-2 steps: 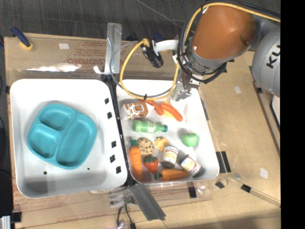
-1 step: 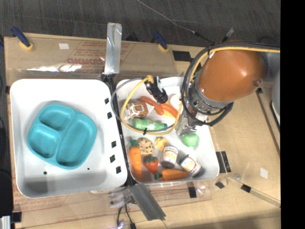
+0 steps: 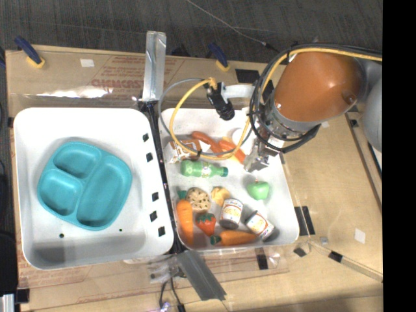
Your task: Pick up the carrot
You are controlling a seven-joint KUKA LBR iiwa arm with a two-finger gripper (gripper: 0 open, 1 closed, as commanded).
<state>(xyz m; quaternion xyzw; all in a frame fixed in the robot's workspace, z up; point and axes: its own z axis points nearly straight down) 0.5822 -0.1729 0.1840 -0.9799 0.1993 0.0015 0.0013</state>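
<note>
In the right bin (image 3: 286, 200), an orange carrot (image 3: 185, 218) lies lengthwise near the front left corner. A second orange carrot-like piece (image 3: 235, 238) lies along the front wall. A smaller orange piece (image 3: 233, 151) and a red sausage (image 3: 201, 138) lie at the back, under the yellow cable. My gripper (image 3: 255, 162) hangs low over the right middle of the bin, just right of the small orange piece and above a green apple (image 3: 259, 190). It is well apart from the two front carrots, and nothing shows held in it.
The right bin also holds a green bottle (image 3: 203, 169), a cookie (image 3: 198, 199), a strawberry (image 3: 207, 223) and two small jars (image 3: 231, 213) (image 3: 259, 224), packed close together. A teal divided plate (image 3: 84, 184) lies in the left bin (image 3: 26, 148).
</note>
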